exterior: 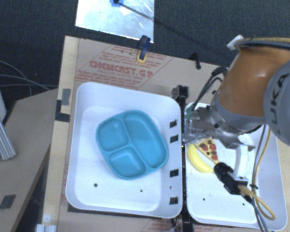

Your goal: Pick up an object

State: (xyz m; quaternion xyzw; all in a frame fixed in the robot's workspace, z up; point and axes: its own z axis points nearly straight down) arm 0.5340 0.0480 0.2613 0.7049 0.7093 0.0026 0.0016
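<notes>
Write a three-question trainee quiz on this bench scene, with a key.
1. True or false: the blue divided plate lies in the left bin.
2. Which item lies in the right bin beside the pizza slice toy? A) a banana B) a red cup C) a sponge
3. Fill in: the arm is over the ____ bin.

Key: 1 true. 2 A, the yellow banana. 3 right.
</notes>
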